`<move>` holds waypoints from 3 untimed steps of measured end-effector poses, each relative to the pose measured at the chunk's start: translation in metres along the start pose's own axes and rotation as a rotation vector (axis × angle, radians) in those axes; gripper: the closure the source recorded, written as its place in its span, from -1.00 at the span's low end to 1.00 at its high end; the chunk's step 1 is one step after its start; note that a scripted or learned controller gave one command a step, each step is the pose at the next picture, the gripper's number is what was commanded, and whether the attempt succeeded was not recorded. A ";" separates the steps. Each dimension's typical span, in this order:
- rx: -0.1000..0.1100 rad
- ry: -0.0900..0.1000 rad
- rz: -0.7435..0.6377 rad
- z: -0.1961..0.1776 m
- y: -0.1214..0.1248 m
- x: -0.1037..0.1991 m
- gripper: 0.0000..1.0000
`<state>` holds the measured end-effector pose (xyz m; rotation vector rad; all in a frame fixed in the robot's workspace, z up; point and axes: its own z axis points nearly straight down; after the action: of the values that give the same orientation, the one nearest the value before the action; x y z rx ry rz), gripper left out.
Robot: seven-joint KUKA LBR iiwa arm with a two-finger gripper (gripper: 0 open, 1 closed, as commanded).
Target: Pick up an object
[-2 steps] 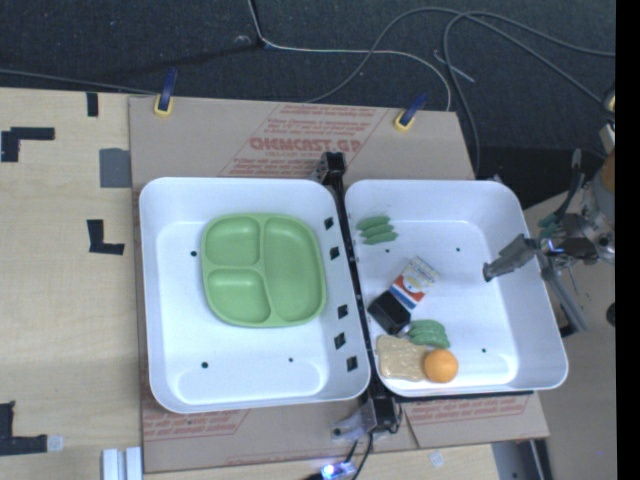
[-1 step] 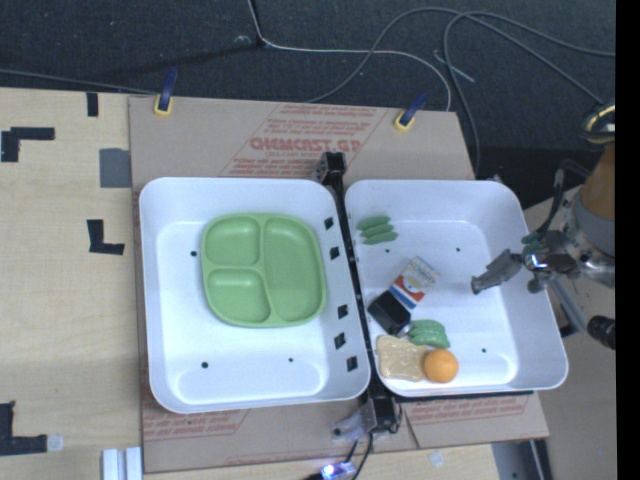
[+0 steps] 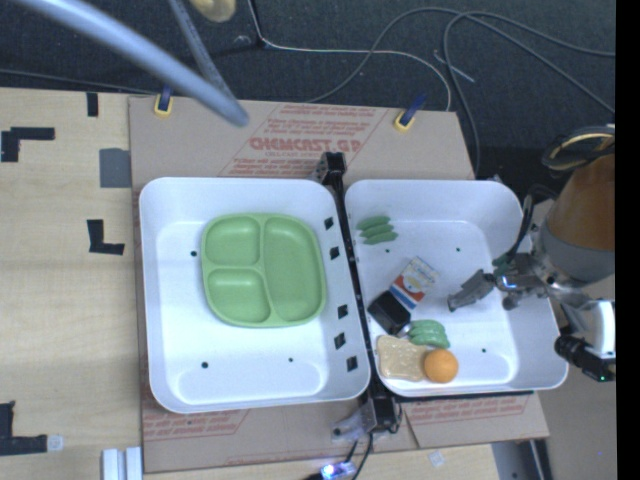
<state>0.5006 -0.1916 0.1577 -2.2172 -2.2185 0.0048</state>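
1. Camera view: the pincer [image 3: 472, 293] reaches in over the right-hand rim of the right bin [image 3: 500, 200], roughly halfway along that rim, its dark fingers stretched toward the bin's middle. Whether they are apart or together I cannot tell; nothing shows between them.
2. The loose things lie toward the bin's left and near sides. Nearest is a small white carton [image 3: 413, 280], just left of the fingertips. Its long axis appears to run diagonally, though the view is too coarse to be sure.
3. A black block [image 3: 389, 313] lies just below and left of the carton. A green lump [image 3: 428, 332], an orange ball [image 3: 440, 366] and a pale bread-like slab [image 3: 400, 358] cluster at the near edge.
4. A green pod [image 3: 376, 230] lies near the far-left corner.
5. The left bin [image 3: 165, 298] carries a green divided plate [image 3: 264, 270].
6. Judgement: the carton is the likeliest target, needing a short reach leftward.
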 end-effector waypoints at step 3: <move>-0.007 -0.002 0.000 0.008 -0.007 0.008 1.00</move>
<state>0.4940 -0.1839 0.1502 -2.2217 -2.2232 -0.0012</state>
